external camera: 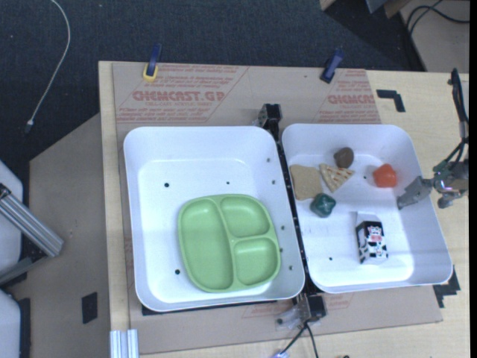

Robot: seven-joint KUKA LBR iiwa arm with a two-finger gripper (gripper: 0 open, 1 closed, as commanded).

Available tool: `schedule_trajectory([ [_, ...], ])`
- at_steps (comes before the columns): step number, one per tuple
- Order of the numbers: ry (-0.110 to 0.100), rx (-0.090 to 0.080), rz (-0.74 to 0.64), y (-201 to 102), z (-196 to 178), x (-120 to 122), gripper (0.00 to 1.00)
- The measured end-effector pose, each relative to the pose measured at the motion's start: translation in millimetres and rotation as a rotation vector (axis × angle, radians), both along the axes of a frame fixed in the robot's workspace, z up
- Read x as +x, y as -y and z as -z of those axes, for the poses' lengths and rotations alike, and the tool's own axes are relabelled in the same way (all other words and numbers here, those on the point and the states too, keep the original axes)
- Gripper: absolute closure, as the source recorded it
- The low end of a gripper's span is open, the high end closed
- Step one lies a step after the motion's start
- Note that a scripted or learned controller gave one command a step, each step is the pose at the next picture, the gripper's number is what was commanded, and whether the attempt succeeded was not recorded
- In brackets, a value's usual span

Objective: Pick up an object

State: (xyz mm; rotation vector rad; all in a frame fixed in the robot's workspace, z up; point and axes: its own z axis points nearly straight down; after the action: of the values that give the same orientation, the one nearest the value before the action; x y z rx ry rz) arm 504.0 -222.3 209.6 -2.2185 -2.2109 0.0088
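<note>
The right bin (417,267) holds several small objects. A brown rounded lump (343,156) lies at the back, with a tan flat piece (303,181) and a pizza-slice toy (336,176) beside it. An orange-red ball (384,175) sits towards the right wall. A dark teal object (323,204) lies near the middle, and a black-and-white cow-patterned toy (371,242) rests nearer the front. My gripper (426,188) hangs over the right rim of this bin, just right of the orange-red ball and apart from it. Nothing is seen held in it.
The left bin (149,162) bears a green divided plate (227,241) with three compartments. A black clamp (270,114) joins the bins at the back. Blue clips (332,64) and a yellow-blue clip (152,64) hold the cardboard base at the far edge.
</note>
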Motion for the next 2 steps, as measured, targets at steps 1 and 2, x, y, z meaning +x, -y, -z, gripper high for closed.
schedule_trajectory([
  [1,0.011,-0.004,-0.003,0,-5,3,0.0],
  [2,0.005,0.0,-0.003,-1,44,-8,0.0],
])
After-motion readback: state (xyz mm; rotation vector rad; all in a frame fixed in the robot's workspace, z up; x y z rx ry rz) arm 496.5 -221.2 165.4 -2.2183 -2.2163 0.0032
